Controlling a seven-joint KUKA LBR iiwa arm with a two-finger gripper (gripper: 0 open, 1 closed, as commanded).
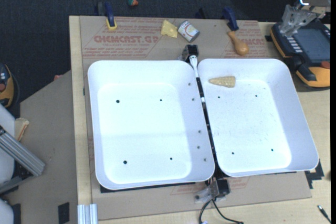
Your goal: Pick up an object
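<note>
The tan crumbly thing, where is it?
The tan piece lies in the right bin, near its far rim, close to the divider between the two bins.

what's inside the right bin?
One tan, oblong object lies in the right bin, near its far rim, left of centre. The floor beneath the object is covered; elsewhere, dark dots and fine specks.

A: What blocks the right bin (294,113)?
B: Just a tan, crumbly piece (222,81) near its far wall.
A: And the left bin (97,113)?
B: Its whole floor is open.
</note>
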